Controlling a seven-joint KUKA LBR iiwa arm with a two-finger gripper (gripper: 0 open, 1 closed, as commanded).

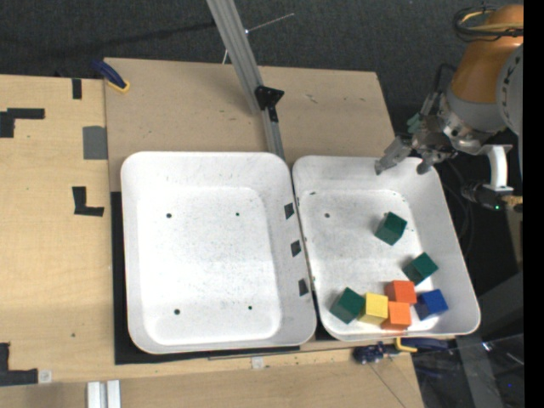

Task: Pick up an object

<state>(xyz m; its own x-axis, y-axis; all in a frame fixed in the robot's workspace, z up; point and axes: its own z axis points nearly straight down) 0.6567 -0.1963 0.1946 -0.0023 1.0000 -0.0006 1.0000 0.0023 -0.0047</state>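
1. Arm position: the grey two-finger gripper [402, 161] hangs over the far right corner of the right-hand shallow white bin [450, 228], near its rim and well apart from every block.
2. Fingers: two prongs stand visibly spread, with nothing between them. No object is held.
3. Candidate objects, all in the right-hand bin: a dark green cube [391, 228] lies alone near the bin's middle; a second dark green cube [420, 268] lies nearer the right wall.
4. Cluster at the near edge: a third green cube [348, 305], a yellow cube [376, 306], two orange cubes [400, 292] [399, 314] and a blue cube [432, 303] sit touching or just beside one another.
5. The left-hand shallow white bin [136, 228] holds no blocks.
6. Progress, as judged: the pick has not begun in effect. Approach, descent, closure and lift all remain.
7. Assessment: the lone green cube is the nearest to the gripper and stands free of neighbours, so it looks the easiest target; the crowded cluster would leave little room for the fingers.
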